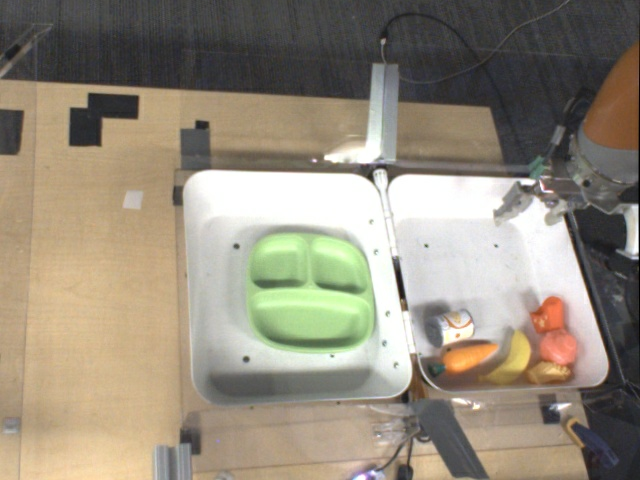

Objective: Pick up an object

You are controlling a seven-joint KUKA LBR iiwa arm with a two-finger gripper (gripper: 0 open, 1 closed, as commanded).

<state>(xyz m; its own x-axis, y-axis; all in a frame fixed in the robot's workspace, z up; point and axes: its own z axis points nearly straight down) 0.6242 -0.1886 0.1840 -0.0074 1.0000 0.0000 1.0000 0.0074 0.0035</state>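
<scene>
1. On the bench: two shallow white bins side by side, left bin (205, 268) and right bin (480, 258), touching along a shared middle edge.
2. Inside the left bin: a green sectioned tray (310, 290), lying flat near the centre, two small compartments at the far side and one long one at the near side.
3. Clustered in the near corner of the right bin: a small can (451, 325) on its side, an orange carrot (468, 357) just beside it, a yellow banana (511, 358) touching the carrot, then a red-orange piece (548, 314), a pink-red round fruit (558, 347) and a small yellow piece (549, 372).
4. Over the far right corner of the right bin: gripper (530, 206), fingers spread apart, nothing between them, well apart from the cluster.
5. Above the wrist: orange band (612, 108).
</scene>
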